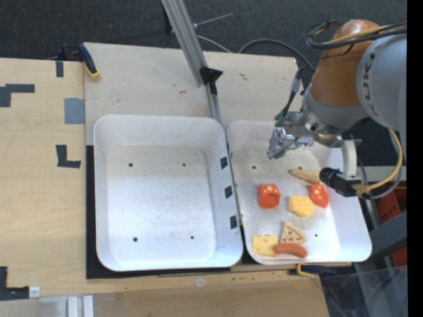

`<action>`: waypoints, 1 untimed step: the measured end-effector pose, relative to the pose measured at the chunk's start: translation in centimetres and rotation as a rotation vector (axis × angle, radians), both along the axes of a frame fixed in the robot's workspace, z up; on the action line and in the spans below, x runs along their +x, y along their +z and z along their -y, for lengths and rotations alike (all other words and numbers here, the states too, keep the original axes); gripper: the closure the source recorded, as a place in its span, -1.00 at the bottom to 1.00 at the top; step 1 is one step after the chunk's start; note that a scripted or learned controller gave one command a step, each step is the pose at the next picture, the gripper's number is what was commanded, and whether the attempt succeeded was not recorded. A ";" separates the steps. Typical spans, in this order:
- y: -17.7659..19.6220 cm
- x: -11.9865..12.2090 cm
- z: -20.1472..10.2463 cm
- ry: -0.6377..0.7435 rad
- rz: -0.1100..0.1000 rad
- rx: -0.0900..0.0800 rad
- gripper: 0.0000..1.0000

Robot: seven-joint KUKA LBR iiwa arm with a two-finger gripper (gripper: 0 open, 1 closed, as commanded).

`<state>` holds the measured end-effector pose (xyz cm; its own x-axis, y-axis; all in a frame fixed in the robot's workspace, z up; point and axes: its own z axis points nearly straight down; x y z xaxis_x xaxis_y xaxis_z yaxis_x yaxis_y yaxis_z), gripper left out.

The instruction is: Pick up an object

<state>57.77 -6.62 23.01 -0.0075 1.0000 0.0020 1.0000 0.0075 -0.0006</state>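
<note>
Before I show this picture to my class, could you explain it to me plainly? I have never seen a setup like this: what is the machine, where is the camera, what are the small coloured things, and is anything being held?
The picture comes from one camera fixed above a bench, looking down at a slant. The grey machine with the orange band is a robot arm reaching in from the right of the picture. At its end is the tool, a two-finger part for grasping, hanging over the far part of the right bin. Nothing is visible between its fingers.

Two shallow white bins sit side by side. In the right bin lie small toy foods: a red piece, a yellow wedge, a second red piece, a cone-shaped piece, a pizza slice, a sausage and a flat yellow slice. The arm's job is to pick one up.
</note>
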 end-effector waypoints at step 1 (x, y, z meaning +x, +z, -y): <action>-0.6 1.2 -5.7 0.000 -0.001 0.000 1.00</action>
